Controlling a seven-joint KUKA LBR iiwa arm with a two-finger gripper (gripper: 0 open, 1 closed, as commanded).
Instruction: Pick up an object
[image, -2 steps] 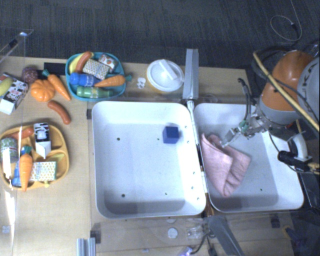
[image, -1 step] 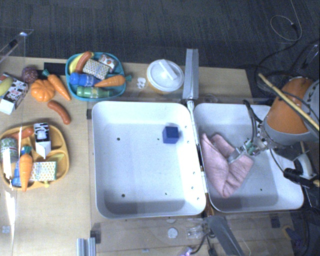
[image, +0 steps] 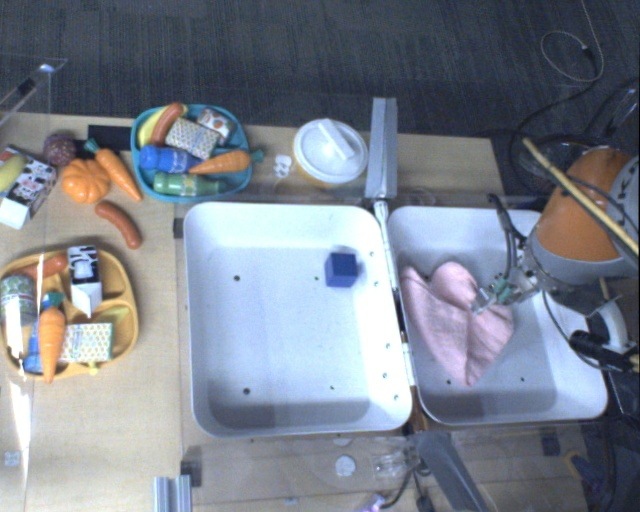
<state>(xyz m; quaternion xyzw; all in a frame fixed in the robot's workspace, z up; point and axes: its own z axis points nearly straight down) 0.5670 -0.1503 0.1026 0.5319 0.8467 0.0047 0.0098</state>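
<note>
A pink cloth (image: 450, 318) lies crumpled in the right bin (image: 560, 400), spread from its left wall toward the middle. My gripper (image: 497, 295) is down at the cloth's right edge, touching or just above the fabric; the arm with its orange band (image: 580, 215) comes in from the right. A small blue cube (image: 342, 268) sits alone in the left bin (image: 250, 380), near its upper right corner.
Left of the bins are a blue bowl (image: 190, 150) and a yellow tray (image: 70, 315) of toy food, plus loose toy vegetables. A white lidded container (image: 330, 150) stands behind the left bin. Cables hang at the right.
</note>
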